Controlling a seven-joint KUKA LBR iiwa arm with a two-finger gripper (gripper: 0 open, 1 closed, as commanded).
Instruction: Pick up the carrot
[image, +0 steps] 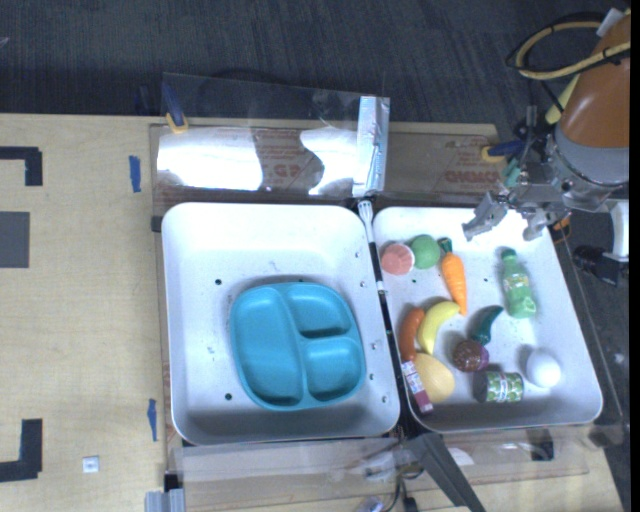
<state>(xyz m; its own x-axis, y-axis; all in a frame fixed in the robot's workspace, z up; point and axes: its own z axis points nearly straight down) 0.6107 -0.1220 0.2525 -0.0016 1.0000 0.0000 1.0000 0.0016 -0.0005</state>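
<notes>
1. Camera view showed the carrot (455, 280) in the right bin (575, 395), beside a green fruit (426, 251) — long axis running up-down, tip toward the near side.
2. The gripper (508, 220) hovered spread and empty — carrot lay down-left of it.

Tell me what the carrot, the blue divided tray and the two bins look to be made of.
Carrot: probably moulded plastic toy food, with smooth uniform orange and a green cap. Blue divided tray: likely plastic, matte, with rounded moulded compartments. Left bin and right bin: white, smooth, with soft glare; plastic or coated metal, hard to tell.
</notes>
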